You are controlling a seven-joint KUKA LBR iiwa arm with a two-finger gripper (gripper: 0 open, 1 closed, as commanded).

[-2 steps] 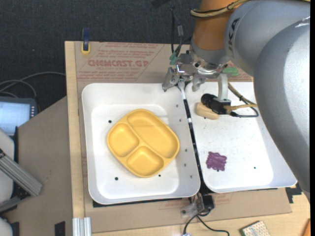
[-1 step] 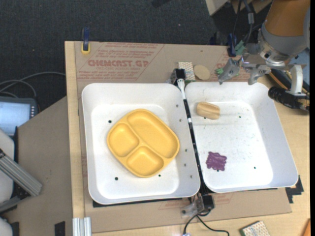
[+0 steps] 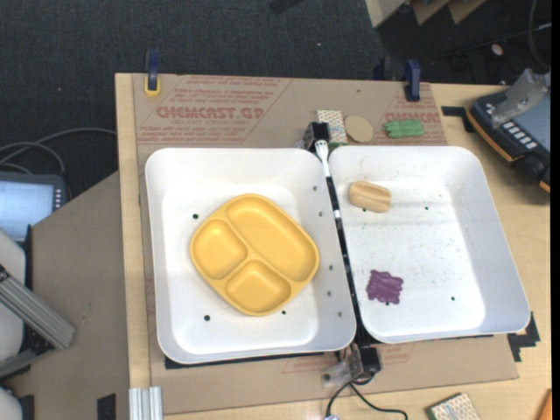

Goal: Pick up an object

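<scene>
Brown board (image 3: 262,99) under both bins is printed "CHEMCAST GP"; a yellow divided plate (image 3: 254,254) is held in the left bin (image 3: 166,234); a tan roll (image 3: 370,196) far and a purple piece (image 3: 384,286) near are seen in the right bin (image 3: 472,234).

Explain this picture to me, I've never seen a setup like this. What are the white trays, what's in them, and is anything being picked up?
One camera, fixed above a workbench, looks down at a slant. This is a work area where a robot arm practises picking things up.

Two shallow white bins sit side by side on a brown board. The left bin holds a yellow divided plate with three compartments. The right bin holds a tan, bread-like piece near its back and a small purple item nearer the front.

Behind the bins lie a tan disc and a green piece. Everything rests on a surface; nothing is lifted.
</scene>
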